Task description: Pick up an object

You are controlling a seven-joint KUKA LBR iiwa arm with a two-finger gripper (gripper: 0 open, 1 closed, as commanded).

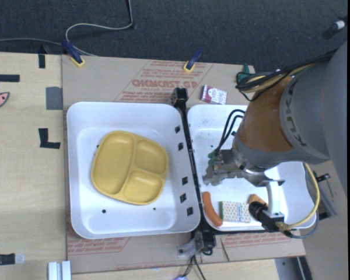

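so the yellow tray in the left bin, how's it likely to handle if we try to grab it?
The yellow tray looks like moulded plastic with three compartments: probably stiff and light for its size. It lies flat and wide in the left bin, so a two-finger gripper likely needs the rim. Its glossy surface may be slippery, and an edge grasp could tilt it.

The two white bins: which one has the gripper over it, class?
The right bin. The gripper hangs over its left part, above an orange sausage-shaped toy and a small packet. The left bin holds a yellow divided plate.
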